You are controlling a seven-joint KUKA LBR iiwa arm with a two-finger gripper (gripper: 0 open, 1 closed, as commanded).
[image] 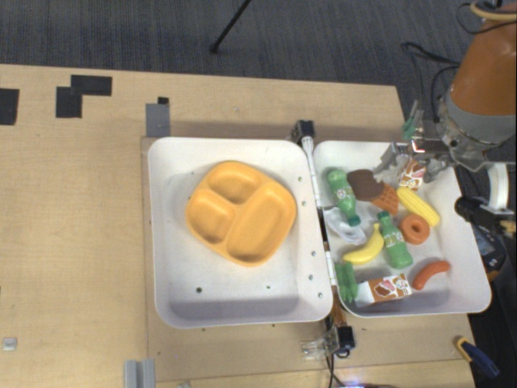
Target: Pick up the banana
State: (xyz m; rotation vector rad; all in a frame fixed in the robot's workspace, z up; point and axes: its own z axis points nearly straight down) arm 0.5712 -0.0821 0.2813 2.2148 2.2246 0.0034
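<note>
Camera view: banana (365, 247) well below end effector (412, 156).

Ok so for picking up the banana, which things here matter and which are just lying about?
For the job:
banana
claw, above the right bin's far end

Just lying about:
yellow divided plate in the left bin
green bottles
corn cob
donut
sausage

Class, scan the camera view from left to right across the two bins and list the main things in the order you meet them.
Yellow divided plate → green bottle → banana → corn cob → orange sausage.
</note>
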